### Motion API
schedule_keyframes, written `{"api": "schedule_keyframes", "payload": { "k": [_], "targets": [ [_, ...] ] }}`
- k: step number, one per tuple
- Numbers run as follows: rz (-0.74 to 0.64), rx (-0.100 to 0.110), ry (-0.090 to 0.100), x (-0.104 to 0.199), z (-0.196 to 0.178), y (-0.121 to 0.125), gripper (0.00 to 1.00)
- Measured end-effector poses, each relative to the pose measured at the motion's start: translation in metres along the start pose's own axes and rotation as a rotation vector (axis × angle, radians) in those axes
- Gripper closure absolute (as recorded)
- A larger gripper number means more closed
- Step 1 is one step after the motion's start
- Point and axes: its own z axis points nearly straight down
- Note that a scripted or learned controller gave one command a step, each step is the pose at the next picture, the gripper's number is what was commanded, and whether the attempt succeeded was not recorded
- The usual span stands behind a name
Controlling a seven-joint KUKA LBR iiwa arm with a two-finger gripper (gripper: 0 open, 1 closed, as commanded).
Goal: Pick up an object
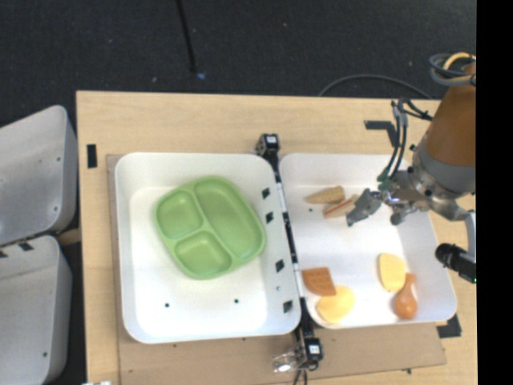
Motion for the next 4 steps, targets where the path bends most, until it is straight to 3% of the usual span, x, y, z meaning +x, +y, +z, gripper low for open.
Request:
{"api": "schedule_keyframes", "payload": {
  "k": [3, 4],
  "targets": [
    [0.004, 0.005, -0.001, -0.003, 0.131, 0.004, 0.00],
    [0.009, -0.003, 0.000, -0.003, 0.118, 0.005, 1.00]
  ]
}}
